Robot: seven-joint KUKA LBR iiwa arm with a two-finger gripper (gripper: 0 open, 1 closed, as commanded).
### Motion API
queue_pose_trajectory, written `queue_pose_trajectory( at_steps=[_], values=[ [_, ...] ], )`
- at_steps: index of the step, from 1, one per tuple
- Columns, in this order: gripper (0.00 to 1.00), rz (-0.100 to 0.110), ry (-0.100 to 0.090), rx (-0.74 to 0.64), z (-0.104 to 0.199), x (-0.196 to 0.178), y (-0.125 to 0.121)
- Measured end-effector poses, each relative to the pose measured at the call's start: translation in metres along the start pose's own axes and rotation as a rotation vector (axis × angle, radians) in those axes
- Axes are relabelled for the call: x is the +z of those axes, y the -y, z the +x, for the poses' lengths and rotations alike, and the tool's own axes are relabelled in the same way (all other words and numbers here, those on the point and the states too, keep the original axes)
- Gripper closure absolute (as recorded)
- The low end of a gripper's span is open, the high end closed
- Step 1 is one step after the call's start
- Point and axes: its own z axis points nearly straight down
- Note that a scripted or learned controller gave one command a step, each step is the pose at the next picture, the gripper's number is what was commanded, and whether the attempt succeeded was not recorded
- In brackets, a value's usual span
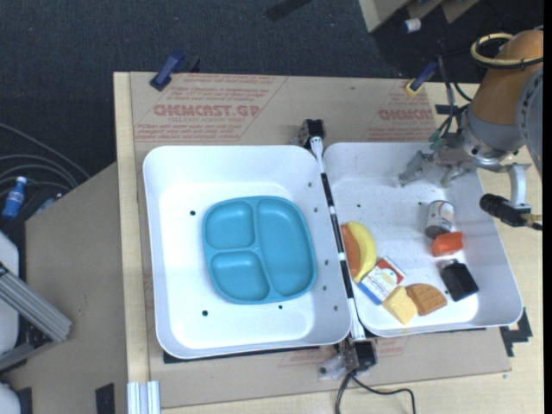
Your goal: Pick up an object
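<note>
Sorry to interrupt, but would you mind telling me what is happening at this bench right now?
The grey arm's tool is over the far part of the right bin, apart from the items. A banana, small can, orange piece and black block lie nearer. A blue divided plate sits in the left bin.

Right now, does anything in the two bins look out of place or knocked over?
Nothing looks spilled or damaged. The small metal can in the right white bin seems to lie on its side. The blue divided plate sits slightly askew in the left white bin.
</note>
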Motion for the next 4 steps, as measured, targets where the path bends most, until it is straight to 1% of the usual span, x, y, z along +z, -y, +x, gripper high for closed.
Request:
queue_pose_trajectory(
  at_steps=[1, 2, 3, 4],
  values=[
    [1.0, -0.009, 0.015, 0.0, -0.0045, -0.0108, -0.0004],
    [0.0, -0.005, 0.007, -0.001, -0.0011, -0.0102, -0.0006],
    [0.0, -0.002, 0.0, 0.001, -0.0008, -0.0023, -0.0007],
    [1.0, -0.011, 0.014, 0.0, -0.0042, -0.0112, -0.0008]
  ],
)
